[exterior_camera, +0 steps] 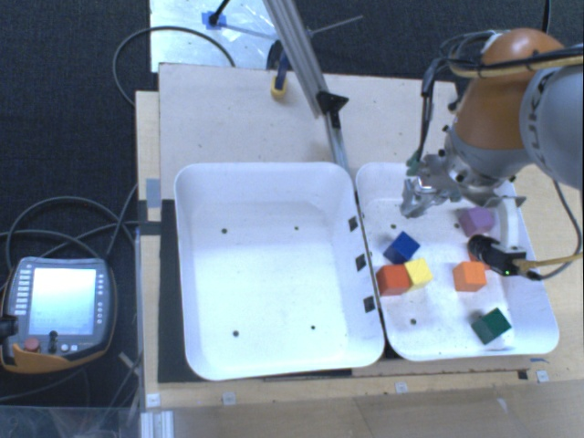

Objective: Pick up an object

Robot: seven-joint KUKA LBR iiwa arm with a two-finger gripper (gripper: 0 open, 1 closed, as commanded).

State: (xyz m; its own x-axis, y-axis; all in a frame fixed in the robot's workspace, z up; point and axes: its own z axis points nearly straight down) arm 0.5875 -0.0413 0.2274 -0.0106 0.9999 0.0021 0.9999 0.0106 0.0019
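Note:
The right bin (438, 347) holds several small blocks: a blue one (401, 246), a yellow one (419, 272), a red-orange one (393, 279), an orange one (470, 276), a green one (493, 324) and a pale purple one (476, 219). My gripper (413, 203) hangs over the bin's back part, above and a little right of the blue block, left of the purple one. Nothing shows between its fingers.
The left bin (196, 245) lies beside the right one. A slanted metal pole (297, 39) crosses the back of the bench above both bins. A teach pendant (55, 313) rests on the floor at the left.

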